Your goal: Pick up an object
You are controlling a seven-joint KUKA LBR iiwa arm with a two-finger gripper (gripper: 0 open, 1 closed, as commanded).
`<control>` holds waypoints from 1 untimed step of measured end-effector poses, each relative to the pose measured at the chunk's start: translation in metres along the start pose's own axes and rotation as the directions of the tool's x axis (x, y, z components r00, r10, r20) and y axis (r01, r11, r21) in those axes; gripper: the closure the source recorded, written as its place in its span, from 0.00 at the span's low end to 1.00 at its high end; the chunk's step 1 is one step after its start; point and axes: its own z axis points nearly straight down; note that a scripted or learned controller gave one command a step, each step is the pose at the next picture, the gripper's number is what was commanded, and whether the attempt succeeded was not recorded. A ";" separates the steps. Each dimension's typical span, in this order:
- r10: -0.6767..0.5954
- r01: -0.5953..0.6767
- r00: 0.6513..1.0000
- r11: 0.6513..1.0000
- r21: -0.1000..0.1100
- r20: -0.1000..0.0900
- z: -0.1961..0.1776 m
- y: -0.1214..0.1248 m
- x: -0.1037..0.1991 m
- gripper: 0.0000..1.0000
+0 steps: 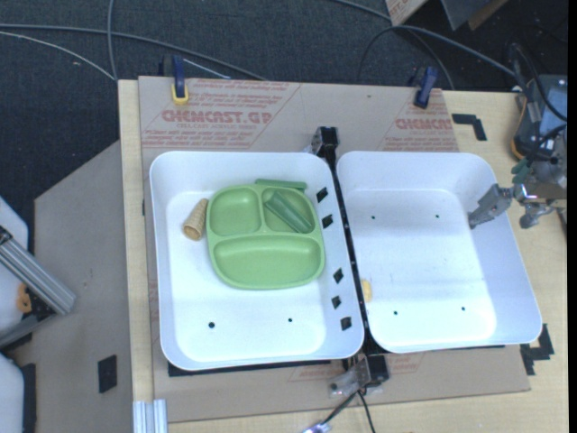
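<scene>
A green divided plate (pixel 264 238) lies in the left bin (pixel 180 323). A dark green oblong piece (pixel 288 210) rests in the plate's upper right compartment. A tan cone-shaped piece (pixel 195 219) lies on the bin floor just left of the plate. A small yellow bit (pixel 365 289) sits at the left wall of the right bin (pixel 433 269). My gripper (pixel 507 211) hangs over the right bin's right rim, far from the plate. Its fingers stand apart with nothing between them.
A black clamped divider (pixel 335 233) runs between the two bins. Blue clamps (pixel 180 78) hold the cardboard sheet at the back. Cables cross the dark floor behind the bench. The arm's wrist (pixel 539 142) stands at the right edge.
</scene>
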 end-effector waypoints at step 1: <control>-0.003 0.003 1.000 1.000 -0.012 0.003 -0.006 0.002 0.000 0.00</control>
